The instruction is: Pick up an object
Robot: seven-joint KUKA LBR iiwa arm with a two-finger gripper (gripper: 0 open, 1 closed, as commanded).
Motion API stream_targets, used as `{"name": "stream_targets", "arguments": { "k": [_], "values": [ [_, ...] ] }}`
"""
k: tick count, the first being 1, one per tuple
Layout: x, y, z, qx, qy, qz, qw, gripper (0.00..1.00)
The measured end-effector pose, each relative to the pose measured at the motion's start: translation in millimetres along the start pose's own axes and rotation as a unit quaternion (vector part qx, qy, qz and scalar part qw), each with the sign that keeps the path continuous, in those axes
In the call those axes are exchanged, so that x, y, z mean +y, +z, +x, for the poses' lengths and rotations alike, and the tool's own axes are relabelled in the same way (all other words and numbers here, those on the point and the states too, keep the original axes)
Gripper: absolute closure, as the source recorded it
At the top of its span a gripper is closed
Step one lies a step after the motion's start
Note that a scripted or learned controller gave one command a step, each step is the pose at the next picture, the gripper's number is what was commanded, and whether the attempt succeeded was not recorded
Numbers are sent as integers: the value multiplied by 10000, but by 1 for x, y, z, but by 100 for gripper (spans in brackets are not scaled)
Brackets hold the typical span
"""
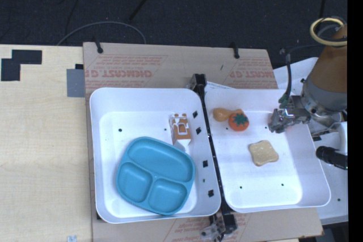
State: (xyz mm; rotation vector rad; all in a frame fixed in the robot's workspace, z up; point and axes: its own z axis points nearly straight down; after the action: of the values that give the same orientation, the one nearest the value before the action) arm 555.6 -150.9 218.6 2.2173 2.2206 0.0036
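- Toast slice [263,153]: lies in right bin [295,192], near its middle.
- Tomato [239,121] and pear [222,114]: touching, far left of that bin.
- Pincer [277,121]: over bin's right edge; finger state cannot be told.
- Blue tray [154,175]: in left bin [108,122].

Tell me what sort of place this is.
Probably a robotics lab test bench: two white bins on cardboard, toy food such as a tomato, and loose cables on dark carpet.
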Motion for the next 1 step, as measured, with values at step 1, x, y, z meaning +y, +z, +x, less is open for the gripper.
{"name": "stream_targets", "arguments": {
  "k": [1],
  "values": [
    [0, -10, -1, 6, 1, 23, 10000, 100]
  ]
}}
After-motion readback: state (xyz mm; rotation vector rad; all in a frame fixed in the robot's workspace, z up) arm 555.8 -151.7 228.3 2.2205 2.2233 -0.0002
